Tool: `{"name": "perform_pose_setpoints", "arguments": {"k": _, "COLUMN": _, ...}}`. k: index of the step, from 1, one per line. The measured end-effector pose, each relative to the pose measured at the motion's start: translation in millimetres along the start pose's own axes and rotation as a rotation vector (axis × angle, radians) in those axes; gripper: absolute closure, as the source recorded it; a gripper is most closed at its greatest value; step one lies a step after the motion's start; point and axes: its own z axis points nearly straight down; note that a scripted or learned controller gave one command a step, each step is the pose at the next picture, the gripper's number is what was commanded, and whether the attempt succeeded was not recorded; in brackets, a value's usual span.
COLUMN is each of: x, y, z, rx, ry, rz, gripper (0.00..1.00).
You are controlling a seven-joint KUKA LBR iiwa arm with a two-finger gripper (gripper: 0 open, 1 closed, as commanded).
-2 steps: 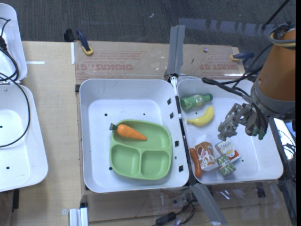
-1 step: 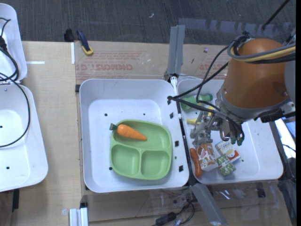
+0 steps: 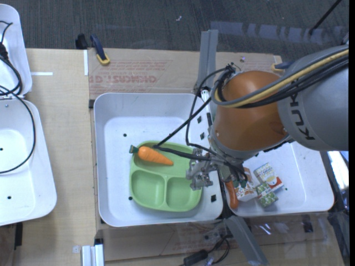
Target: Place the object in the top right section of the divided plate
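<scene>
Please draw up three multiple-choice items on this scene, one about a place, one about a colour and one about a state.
1. Where does the carrot lie?
A. In the right bin
B. On the upper part of the green divided plate
C. On the cardboard behind the bins

2. What colour is the divided plate?
A. Green
B. Blue
C. Red

3. How does the carrot stand to the end effector?
A. Gripped between its fingers
B. Hanging from it above the bench
C. Lying free on the plate, to the camera view's left of the end effector

Answers:
1. B, the carrot rests across the plate's top edge inside the left bin.
2. A, the plate is light green against the white bin.
3. C, a gap of plate shows between the carrot's tip and the end effector.
</scene>
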Motion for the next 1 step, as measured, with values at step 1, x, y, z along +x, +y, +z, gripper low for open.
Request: {"name": "perform_pose_setpoints", "arguments": {"k": 1, "x": -15.9, "y": -36.8, "z": -0.4, "rx": 0.000, "ry": -0.003, "rz": -0.204, "gripper": 1.00}}
